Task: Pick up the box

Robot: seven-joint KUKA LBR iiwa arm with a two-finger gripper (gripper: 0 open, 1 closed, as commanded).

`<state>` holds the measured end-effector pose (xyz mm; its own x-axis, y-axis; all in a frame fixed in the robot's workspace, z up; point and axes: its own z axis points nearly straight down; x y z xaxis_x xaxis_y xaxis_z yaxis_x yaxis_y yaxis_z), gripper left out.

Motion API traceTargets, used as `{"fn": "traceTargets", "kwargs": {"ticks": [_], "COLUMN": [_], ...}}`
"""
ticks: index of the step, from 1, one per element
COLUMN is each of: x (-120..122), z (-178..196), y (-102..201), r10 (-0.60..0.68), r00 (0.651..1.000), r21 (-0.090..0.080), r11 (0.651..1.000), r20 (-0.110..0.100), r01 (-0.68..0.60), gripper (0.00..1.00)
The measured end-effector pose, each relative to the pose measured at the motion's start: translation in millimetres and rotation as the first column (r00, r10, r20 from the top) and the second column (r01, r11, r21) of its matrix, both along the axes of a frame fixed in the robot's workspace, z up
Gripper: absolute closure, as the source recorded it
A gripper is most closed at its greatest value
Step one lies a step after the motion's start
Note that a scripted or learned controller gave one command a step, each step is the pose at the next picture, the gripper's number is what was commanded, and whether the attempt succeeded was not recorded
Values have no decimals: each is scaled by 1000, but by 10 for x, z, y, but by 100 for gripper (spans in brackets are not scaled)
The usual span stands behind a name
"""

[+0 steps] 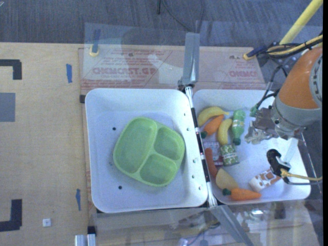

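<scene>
We saw a carrot [245,193] in the right bin [302,188]; gripper [260,131] hovered above, its state unclear.

Around the green plate [148,151] the left bin floor lies open; right of it, bananas [218,123], carrots [245,193] and a bottle [237,126] crowd together.

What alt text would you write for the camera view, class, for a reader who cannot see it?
A grey and orange robot arm reaches from the right over the right white bin, which holds toy bananas, carrots, a green bottle and a small box. The left white bin holds a green divided plate.
</scene>
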<state>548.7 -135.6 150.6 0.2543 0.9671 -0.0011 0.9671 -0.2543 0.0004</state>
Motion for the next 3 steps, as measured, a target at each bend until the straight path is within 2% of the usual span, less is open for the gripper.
{"fn": "traceTargets", "kwargs": {"ticks": [1,2,3], "x": [528,-90,486], "z": [1801,989,1859], "y": [505,476,357], "r10": [-232,-284,-498], "r00": [973,959,867], "r21": [0,0,0], "r11": [973,959,867], "r20": [-1,-3,-1], "r01": [232,284,498], "gripper": [100,100,100]}}
